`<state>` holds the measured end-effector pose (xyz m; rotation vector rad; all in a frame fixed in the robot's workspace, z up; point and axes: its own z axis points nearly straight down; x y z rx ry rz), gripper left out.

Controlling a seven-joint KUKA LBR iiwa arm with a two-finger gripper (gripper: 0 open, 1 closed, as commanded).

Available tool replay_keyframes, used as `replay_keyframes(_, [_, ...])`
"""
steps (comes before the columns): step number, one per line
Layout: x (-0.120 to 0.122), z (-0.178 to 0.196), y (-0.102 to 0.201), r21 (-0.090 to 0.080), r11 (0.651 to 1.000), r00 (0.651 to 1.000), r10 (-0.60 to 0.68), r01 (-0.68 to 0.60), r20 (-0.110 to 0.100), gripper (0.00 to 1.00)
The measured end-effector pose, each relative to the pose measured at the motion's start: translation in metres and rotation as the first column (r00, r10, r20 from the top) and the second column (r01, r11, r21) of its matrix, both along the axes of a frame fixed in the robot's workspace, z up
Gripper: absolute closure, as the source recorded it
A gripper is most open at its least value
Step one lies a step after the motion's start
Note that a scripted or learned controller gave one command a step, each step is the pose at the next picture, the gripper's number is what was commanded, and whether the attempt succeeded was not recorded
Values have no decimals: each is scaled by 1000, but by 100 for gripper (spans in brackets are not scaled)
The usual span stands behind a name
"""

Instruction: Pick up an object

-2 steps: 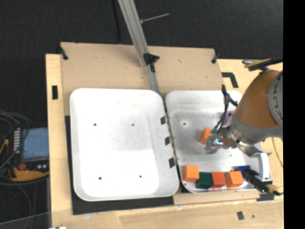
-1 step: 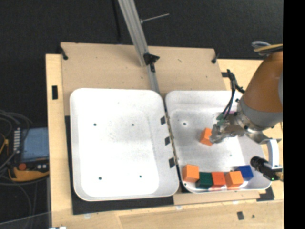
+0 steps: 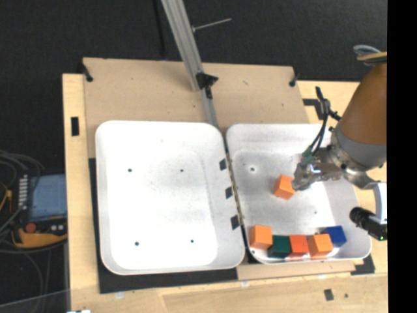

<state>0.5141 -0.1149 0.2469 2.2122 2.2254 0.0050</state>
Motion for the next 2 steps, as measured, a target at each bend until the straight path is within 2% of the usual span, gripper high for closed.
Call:
replay_keyframes(1, [-3,6,50,3,1000,1000,3,-3,-4,100])
replay_keyframes(2, [1,0,112,2,1000,1000,2,-2,-7,100])
